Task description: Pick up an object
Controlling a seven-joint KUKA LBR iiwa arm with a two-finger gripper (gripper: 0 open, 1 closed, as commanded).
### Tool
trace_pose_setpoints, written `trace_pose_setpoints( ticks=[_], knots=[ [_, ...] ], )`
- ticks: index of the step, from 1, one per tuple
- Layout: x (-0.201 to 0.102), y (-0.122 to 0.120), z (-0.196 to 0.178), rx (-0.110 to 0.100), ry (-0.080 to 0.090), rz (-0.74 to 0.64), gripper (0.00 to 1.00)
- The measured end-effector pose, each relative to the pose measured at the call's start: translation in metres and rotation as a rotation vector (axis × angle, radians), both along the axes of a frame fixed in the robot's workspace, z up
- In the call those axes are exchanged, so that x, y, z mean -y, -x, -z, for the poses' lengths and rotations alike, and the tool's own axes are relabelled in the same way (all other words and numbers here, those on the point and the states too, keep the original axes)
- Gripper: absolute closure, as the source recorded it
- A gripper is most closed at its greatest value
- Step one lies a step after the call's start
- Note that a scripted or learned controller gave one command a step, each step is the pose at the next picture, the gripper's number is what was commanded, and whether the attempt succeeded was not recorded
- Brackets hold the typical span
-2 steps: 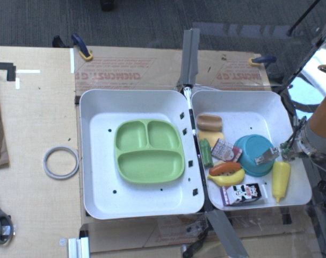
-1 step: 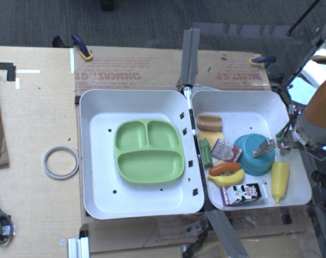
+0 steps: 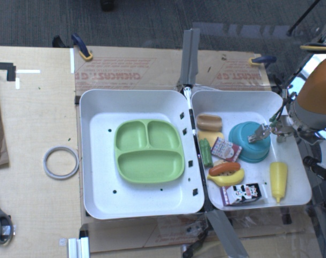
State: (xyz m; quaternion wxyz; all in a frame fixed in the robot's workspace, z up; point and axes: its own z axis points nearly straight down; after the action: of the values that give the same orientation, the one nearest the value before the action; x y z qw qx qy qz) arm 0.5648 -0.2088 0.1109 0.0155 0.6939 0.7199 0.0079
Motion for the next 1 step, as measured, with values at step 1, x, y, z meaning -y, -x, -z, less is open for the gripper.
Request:
trace_pose_setpoints(
  ticks=[1],
  knots=[
    [-0.0166, -0.0433, 0.0001, -0.001, -0.003, 0.102, 0.00]
  ],
)
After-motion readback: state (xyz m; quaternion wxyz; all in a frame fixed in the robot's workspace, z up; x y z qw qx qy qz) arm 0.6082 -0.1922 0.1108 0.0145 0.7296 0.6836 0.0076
